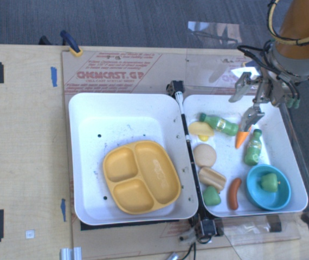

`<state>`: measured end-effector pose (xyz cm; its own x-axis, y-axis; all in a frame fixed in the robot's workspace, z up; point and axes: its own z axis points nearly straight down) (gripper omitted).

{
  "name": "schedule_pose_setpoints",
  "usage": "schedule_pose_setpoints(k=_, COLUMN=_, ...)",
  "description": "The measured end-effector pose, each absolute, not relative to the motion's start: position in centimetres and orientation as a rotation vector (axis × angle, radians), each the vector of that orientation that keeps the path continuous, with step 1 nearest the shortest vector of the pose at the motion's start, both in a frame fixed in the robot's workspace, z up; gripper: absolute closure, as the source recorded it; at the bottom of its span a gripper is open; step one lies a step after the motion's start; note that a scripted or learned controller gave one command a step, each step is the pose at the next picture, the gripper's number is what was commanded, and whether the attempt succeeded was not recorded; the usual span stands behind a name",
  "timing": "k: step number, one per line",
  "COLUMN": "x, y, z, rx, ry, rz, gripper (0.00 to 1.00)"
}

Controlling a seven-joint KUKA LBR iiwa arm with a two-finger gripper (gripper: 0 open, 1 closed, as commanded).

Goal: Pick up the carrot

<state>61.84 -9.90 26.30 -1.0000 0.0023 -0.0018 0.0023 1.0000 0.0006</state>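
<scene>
Carrot [242, 139] in right bin [294, 161], upper middle, tip pointing down. I see claw [252, 114] directly over its top end, fingers look closed on carrot. Green bottle [252, 147] just right of carrot, second green bottle [219, 124] to left. Blue bowl [268, 187] lower right. Yellow divided plate [141, 175] in left bin [89, 145].

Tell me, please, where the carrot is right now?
The carrot lies in the right bin, toward its far side, between two green bottles, directly under the gripper.
</scene>
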Motion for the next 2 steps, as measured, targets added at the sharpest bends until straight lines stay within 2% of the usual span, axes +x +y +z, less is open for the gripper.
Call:
schedule_pose_setpoints(k=1, x=63.8, y=-16.9, z=10.0, rx=0.442, ry=3.098, rz=0.0, gripper=0.0)
schedule_pose_setpoints(k=2, x=64.9, y=-21.0, z=8.7, rx=0.885, ry=3.003, rz=-0.001, gripper=0.0)
